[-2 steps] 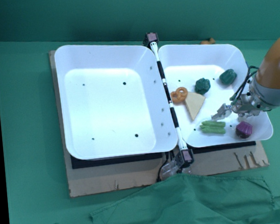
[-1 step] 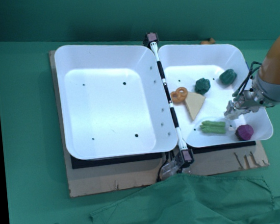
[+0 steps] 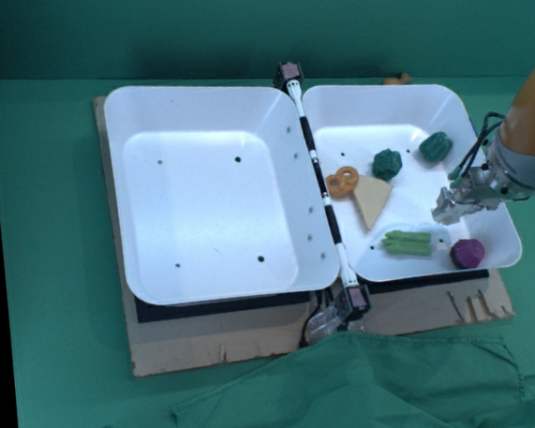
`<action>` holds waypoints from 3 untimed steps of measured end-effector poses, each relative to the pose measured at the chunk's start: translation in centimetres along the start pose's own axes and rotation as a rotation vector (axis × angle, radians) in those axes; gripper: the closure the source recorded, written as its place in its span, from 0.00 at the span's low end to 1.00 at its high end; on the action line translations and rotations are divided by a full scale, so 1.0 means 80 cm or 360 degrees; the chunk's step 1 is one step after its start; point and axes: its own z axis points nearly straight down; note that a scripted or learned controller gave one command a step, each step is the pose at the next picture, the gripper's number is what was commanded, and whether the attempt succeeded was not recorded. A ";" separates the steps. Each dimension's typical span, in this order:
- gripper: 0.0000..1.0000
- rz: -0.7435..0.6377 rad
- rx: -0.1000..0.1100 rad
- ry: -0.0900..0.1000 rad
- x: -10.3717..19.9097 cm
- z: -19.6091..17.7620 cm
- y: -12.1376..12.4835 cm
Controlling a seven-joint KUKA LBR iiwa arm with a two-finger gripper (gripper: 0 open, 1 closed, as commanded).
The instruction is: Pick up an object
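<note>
Just below the gripper point(image 3: 448, 208), whose state I cannot tell, the small rounded purple toy point(image 3: 467, 253) looks light, stiff, best pinched across its middle

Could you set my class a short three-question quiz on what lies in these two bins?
1. True or false: the purple object lies in the left bin.
2. Which touches the pretzel? A) cheese wedge B) light green piece
3. How many dark green pieces lie in the right bin?

Key: 1 false; 2 A; 3 two.
</note>
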 end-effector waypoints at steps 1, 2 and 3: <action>1.00 -0.0017 0.0025 0.0013 0.005 -0.126 0.052; 1.00 -0.0017 0.0031 0.0020 0.051 -0.204 -0.017; 1.00 -0.0009 0.0034 0.0016 0.018 -0.250 -0.021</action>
